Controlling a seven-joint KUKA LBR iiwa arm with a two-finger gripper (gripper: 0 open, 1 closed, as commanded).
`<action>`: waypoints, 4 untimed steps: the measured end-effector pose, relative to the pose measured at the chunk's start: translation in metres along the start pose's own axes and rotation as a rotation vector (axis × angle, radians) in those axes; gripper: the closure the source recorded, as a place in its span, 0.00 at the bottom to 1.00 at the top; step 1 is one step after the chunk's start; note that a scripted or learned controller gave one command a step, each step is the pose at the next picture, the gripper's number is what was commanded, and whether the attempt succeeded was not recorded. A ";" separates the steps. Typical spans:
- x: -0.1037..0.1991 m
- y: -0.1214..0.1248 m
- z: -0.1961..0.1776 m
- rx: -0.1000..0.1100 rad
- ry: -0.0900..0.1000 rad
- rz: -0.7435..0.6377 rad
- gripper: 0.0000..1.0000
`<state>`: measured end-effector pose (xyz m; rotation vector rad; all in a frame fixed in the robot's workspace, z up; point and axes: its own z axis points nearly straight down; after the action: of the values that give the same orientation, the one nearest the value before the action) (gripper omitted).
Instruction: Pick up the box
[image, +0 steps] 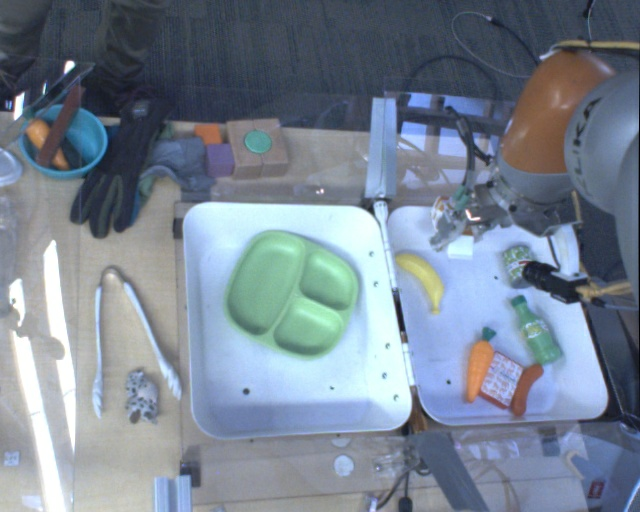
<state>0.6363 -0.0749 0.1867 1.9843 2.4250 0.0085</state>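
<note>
Nearest me, along the right bin's (590, 405) front edge, I see the box (501, 380), flat and orange-red, between a toy carrot (479, 366) and a sausage (527, 388), touching both. My arm (560, 110) comes in over the bin's back right corner, wrist bent down, gripper (452, 225) low near the back edge over a small white block (460, 248). I cannot tell how its fingers stand. A banana (424, 279), green bottle (536, 331) and small can (516, 265) lie between. The box sits well apart from the gripper. A green divided plate (292, 293) fills the left bin (215, 400).

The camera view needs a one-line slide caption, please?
Gripper hovers over the right bin, far from the box beside the carrot.
</note>
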 end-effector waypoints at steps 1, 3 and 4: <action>0.034 -0.010 -0.008 0.003 0.002 -0.028 1.00; 0.041 0.019 0.000 0.001 0.001 -0.110 1.00; 0.070 0.031 -0.029 -0.001 0.001 -0.141 1.00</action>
<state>0.6524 -0.0001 0.2155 1.8089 2.5580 0.0095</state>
